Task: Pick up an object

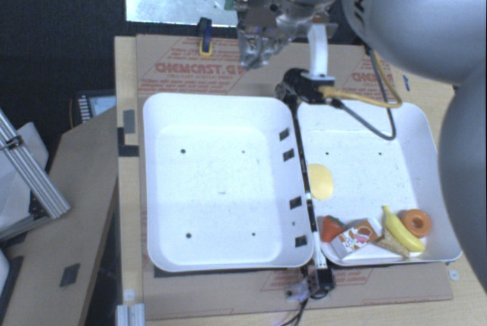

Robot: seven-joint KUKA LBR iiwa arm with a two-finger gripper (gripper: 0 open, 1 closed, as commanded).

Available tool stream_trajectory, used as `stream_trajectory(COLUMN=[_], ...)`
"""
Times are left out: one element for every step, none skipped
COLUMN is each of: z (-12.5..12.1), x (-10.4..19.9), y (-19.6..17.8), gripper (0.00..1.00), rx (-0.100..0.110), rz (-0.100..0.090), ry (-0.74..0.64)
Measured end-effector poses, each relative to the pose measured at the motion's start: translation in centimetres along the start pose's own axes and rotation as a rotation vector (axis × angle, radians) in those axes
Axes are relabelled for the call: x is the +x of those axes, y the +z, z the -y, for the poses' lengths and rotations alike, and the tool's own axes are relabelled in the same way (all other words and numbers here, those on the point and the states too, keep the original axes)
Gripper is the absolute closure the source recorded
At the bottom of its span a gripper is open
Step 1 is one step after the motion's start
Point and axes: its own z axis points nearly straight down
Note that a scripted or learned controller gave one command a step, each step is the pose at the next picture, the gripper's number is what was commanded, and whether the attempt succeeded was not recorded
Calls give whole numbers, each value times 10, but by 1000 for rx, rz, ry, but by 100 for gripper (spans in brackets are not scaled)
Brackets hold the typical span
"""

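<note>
Here, the claw (pixel 259 50) is seen at the far side of the scene, above the cardboard sheet (pixel 190 65) that covers the desk, just beyond the far rim of the two bins and well apart from every object. Whether it is released or clenched cannot be told, since it is blurred and partly covered by the wrist.

All the objects are gathered in the right bin (pixel 358 142). A pale yellow round piece (pixel 320 182) is set near the divider between the bins, about midway along it. In the near right corner a banana (pixel 402 229) is laid with its long axis slanting from far-left to near-right. An orange ring-shaped piece (pixel 415 222) is placed just beside it on the right, touching or nearly so. A small red and white packet (pixel 355 238) is laid to the left of the banana, and a red piece (pixel 331 228) is found next to the packet, close to the divider.

The left bin (pixel 217 180) is marked by a few small dark dots on its floor.
</note>
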Motion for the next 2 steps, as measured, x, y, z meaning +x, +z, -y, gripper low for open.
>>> stream_trajectory(z=[11,96], x=[63,60], y=[93,150], gripper=[100,100], rx=[11,16], rz=[2,5], ry=[0,4])
